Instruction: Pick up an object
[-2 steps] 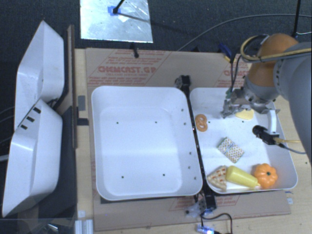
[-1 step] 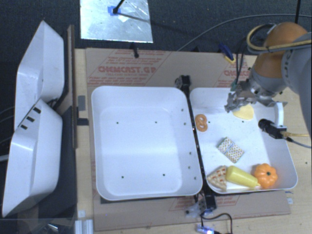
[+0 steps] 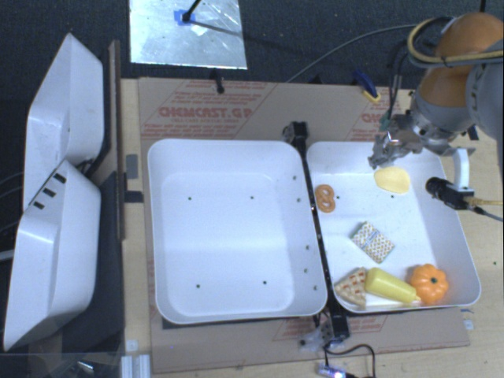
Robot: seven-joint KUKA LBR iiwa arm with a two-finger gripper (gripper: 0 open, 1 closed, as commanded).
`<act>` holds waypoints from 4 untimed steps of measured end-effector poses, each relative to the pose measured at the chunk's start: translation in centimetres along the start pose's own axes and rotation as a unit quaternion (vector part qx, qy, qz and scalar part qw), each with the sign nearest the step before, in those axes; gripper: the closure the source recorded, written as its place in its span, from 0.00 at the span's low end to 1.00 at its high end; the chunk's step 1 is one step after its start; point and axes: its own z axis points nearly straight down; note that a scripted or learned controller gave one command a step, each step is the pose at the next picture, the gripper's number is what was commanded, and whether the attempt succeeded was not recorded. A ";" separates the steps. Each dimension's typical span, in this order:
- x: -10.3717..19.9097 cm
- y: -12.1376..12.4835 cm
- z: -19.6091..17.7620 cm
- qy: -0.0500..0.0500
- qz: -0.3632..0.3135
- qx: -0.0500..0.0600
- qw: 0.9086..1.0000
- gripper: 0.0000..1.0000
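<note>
Grey metal two-finger gripper (image 3: pixel 383 157), finger state indiscernible, is poised beside the pale yellow flat disc (image 3: pixel 392 180) near the right white bin's (image 3: pixel 453 235) far edge.

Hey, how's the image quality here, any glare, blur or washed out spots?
Camera view: the silver sheet at top shows bright glare; the white bins are near overexposed, with little wall detail; the gripper near the pale yellow chip looks soft and blurry; the orange pumpkin and pretzel stay fairly distinct.
</note>
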 end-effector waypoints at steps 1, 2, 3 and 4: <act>0.0 0.1 -2.6 0.000 0.000 0.001 1.000 1.00; 5.1 -0.3 -1.8 0.001 -0.001 0.003 1.000 1.00; 10.8 -1.3 -2.2 0.001 -0.002 0.002 1.000 1.00; 16.7 -0.6 -3.3 0.001 -0.002 0.002 1.000 1.00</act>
